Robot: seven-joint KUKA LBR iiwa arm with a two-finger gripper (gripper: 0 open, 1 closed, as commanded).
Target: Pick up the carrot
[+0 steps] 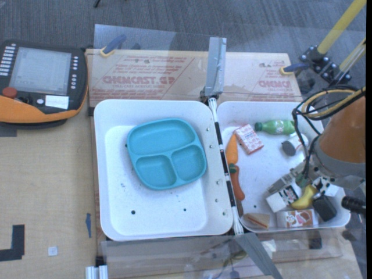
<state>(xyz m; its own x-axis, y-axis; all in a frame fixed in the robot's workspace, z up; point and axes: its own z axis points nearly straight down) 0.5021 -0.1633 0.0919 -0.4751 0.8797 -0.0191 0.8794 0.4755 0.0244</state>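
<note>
The arm (349, 138) hangs over the right bin (264, 112); its gripper (290, 186) sits low among a banana (304, 199) and small boxes, state unclear. The left bin (110, 156) holds a blue tray (165, 153). The carrot (232, 150) lies along the right bin's left wall, a red box (249, 138) just beside it, a green bottle (275, 127) farther back.

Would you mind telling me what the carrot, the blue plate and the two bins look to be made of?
Carrot: probably moulded plastic, a toy; its orange is uniform and smooth with a soft sheen. Blue plate: likely matte plastic, one even turquoise with rounded moulded dividers. Left bin and right bin: seemingly thin white plastic with rounded corners and lips, speckled by small dark marks; the exact material is unclear.
</note>
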